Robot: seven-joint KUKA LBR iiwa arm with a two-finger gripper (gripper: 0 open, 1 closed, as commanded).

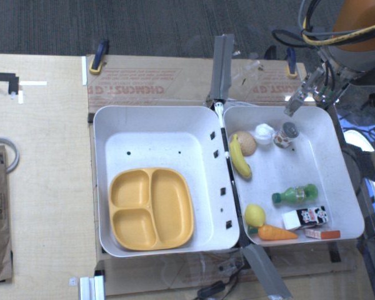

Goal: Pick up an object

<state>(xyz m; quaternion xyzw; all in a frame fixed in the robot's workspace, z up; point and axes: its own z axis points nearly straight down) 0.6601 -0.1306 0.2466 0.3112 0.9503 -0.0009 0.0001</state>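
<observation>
Carrot and lemon sit low in the right bin, ready for picking. Whether the pincer above is open or closed can't be told.

Cardboard sheet: mirrored "CHEMCAST GP".

yellow divided plate | yellow banana | yellow lemon | orange carrot | green bottle | white bins
</observation>
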